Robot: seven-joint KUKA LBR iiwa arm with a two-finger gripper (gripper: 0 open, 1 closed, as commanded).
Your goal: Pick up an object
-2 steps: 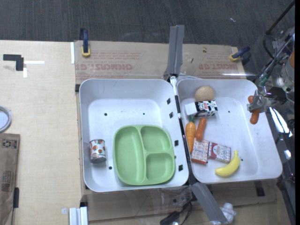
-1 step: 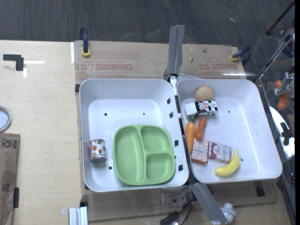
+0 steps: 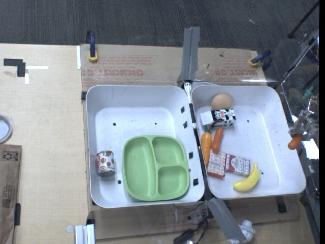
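Left bin (image 3: 101, 105): white, shallow, holds 2 things.
Green plate (image 3: 155, 168): 3-compartment, lies flat in left bin, toward front-right, near the divider betw bins.
Can (image 3: 105, 163): small, fruit print on label, lies at left wall of left bin, just beside plate's left edge.
Right bin (image 3: 269, 131): white, holds the rest of the objs, all in its left half.
Round brown obj (image 3: 222, 101): ball-like, at back of right bin, touching the carton below it.
Carton (image 3: 219, 117): small, black/white, lies on its side just in front of the brown ball.
Carrots (image 3: 211, 140): 2 orange ones side by side, near divider, just below carton.
Red/white box (image 3: 228, 164): flat pack(s), front of right bin, below carrots; can't tell if 1 or 2 pcs.
Banana (image 3: 248, 180): yellow, front of right bin, touching box's right corner.
Arm/gripper (image 3: 303, 123): at far right edge, past right bin's rim, well apart from all objs; mostly cut off & blurred, so finger state: can't tell. An orange bit shows beside it.
Bench (image 3: 40, 116): light wood; clamps at back edge; roll of tape at far left.
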